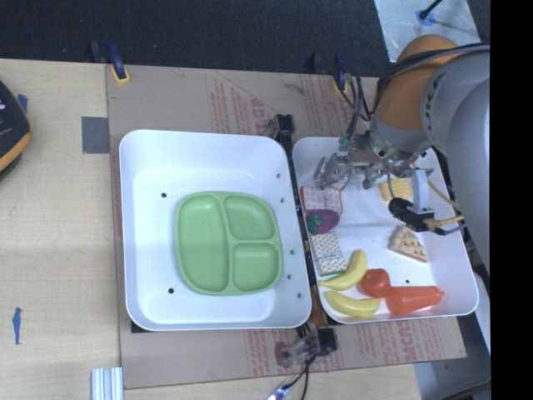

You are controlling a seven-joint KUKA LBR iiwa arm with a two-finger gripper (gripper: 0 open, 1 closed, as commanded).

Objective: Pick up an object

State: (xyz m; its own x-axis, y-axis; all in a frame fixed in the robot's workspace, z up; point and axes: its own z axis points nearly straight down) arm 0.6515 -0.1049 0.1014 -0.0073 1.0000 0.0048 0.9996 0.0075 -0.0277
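My gripper (331,172) hangs over the far left corner of the right bin (454,257), just above a small pale box with red print (321,199). Below that box lie a purple piece (323,220) and a second patterned box (327,252). Toward the bin's front are two yellow bananas (351,272) (353,305), a red tomato (375,282) and an orange-red carrot-like piece (414,298). A triangular pizza-like slice (408,244) sits at the right. A yellow piece (399,188) is partly hidden under the wrist. I see nothing held in the gripper.
The left bin (141,223) holds a green divided plate (227,242). The grey arm with its orange band (416,90) covers the right bin's far right corner. Clamps (283,125) sit between the bins at the back.
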